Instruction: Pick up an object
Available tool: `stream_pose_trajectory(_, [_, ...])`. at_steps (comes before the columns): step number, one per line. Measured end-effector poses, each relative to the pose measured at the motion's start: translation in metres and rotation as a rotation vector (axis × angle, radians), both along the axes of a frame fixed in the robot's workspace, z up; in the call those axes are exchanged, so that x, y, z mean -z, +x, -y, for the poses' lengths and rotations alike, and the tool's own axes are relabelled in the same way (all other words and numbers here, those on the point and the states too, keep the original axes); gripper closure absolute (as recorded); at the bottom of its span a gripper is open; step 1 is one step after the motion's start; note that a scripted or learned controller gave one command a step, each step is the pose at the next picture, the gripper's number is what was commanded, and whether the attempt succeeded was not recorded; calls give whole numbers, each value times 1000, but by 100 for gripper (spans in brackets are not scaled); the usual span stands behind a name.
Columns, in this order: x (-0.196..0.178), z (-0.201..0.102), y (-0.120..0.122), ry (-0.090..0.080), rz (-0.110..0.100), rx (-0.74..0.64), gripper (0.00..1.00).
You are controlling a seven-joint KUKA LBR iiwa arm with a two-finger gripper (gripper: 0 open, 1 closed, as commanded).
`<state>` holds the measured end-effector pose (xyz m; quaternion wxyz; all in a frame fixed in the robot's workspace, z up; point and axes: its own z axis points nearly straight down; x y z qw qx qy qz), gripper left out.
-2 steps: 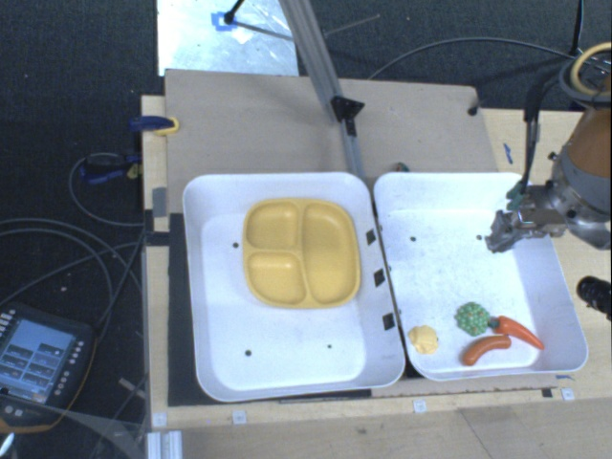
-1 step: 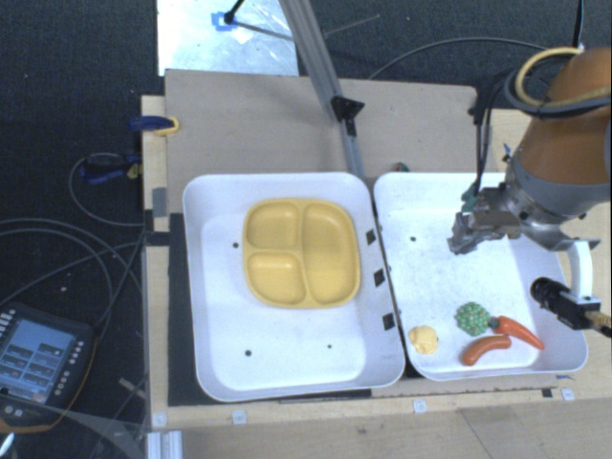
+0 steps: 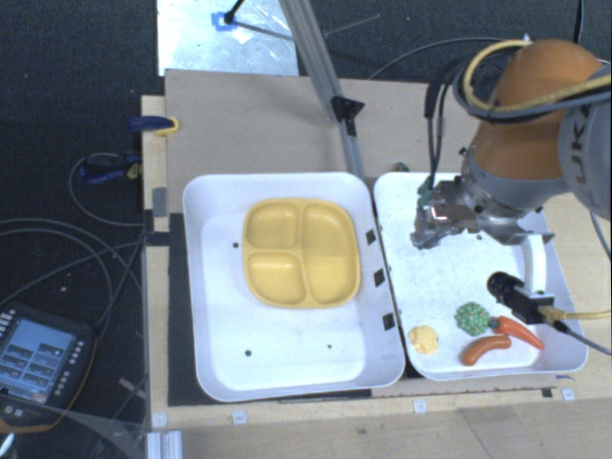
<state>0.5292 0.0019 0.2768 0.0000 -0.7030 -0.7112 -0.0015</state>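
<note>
Two bins (image 3: 287, 371), 1 yellow plate (image 3: 301, 253), approx 4 toys (image 3: 473, 318); gripper (image 3: 432, 226) state: can't tell.

Two white bins: one (image 3: 206, 285) well left of the gripper (image 3: 430, 228), one (image 3: 421, 285) beneath it. One yellow divided plate (image 3: 301, 253). Below-right of the gripper: one broccoli (image 3: 470, 317), one carrot (image 3: 521, 331), one sausage (image 3: 484, 349), one yellow lump (image 3: 423, 338).

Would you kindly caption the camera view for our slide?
KUKA arm's gripper above right bin holding toy foods; yellow divided plate in left bin.
</note>
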Motion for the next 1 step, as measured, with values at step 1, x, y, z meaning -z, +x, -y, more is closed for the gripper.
stream_pose_trajectory(1, [22, -50, 13, 0, -3, 1, 100])
